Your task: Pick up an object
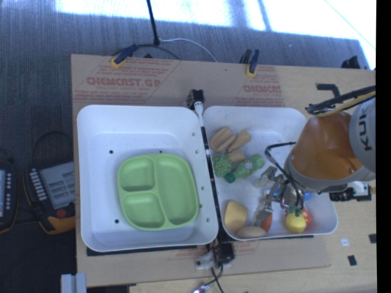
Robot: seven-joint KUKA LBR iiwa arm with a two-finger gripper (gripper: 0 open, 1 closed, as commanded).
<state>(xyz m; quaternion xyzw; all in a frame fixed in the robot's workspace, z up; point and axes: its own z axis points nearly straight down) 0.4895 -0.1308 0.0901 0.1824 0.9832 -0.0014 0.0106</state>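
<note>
My gripper reaches down into the right bin near its front edge, under the arm's orange band. Its tip hangs over a small red piece, with a beige oval piece just to the left. A yellow wedge-shaped piece lies further left. To the gripper's right sits a yellow lemon-like fruit with a red bit beside it. Tan bread-like rolls and green vegetables lie further back in the same bin.
The left bin holds a green divided plate. A black divider bar runs between the bins. Clamps and cables sit at the bench's back edge. The arm body covers the right bin's right side.
</note>
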